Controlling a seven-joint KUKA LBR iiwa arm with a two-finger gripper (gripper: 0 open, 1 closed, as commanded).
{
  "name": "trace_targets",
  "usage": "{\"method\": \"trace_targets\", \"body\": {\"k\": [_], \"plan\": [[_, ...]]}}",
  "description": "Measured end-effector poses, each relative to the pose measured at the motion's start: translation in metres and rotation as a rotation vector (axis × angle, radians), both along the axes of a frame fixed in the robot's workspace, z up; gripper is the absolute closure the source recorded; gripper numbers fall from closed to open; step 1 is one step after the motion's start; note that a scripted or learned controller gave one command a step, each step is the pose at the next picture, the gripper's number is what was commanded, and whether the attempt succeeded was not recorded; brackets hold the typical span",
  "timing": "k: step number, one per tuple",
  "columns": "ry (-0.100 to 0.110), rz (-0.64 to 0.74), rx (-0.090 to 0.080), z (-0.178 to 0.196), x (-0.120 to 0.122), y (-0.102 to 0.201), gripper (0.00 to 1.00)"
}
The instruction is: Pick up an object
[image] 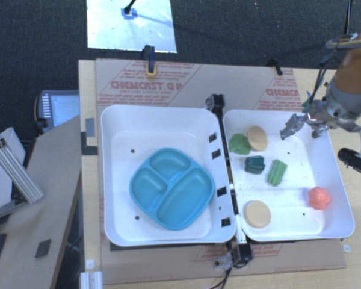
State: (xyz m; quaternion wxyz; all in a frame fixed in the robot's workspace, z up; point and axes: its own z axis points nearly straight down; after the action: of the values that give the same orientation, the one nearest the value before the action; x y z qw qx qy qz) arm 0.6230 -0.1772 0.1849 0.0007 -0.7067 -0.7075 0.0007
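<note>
Desk with two white bins side by side. Left bin (117, 125): one blue divided plate (171, 188), set near the middle, its long axis running diagonally. Right bin (334, 155): six small items. Near the far-left corner, a green leafy piece (239, 144) touching a tan oval (257, 138); just in front of these, a dark green pepper (254, 164); beside it, a light green pickle (277, 172); near the front-left corner, a tan round (257, 214); by the right wall, a red-orange ball (319, 198). End effector (304, 127): over the far-right part of the right bin, fingers spread apart, holding nothing, tips pointing down toward the bin floor. Likely target, as a judgement: no item sits between the fingers; the tan oval lies nearest, to the left of the end effector and slightly toward the front. The pickle lies toward the front-left, farther off; its long axis runs roughly from the bin's far edge to its front edge, tilted a little, so a grasp would best close across its narrow width. The ball sits apart from the rest, toward the front-right corner, with no preferred axis.
</note>
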Motion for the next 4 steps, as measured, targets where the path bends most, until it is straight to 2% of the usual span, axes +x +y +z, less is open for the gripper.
{"method": "trace_targets", "body": {"k": [2, 3, 4], "plan": [[0.0, 0.0, 0.0, -0.103, -0.002, -0.009, 0.0], [-0.007, 0.001, -0.002, -0.089, 0.0, -0.01, 1.0], [-0.01, 0.0, -0.002, -0.031, -0.007, -0.007, 1.0]]}}
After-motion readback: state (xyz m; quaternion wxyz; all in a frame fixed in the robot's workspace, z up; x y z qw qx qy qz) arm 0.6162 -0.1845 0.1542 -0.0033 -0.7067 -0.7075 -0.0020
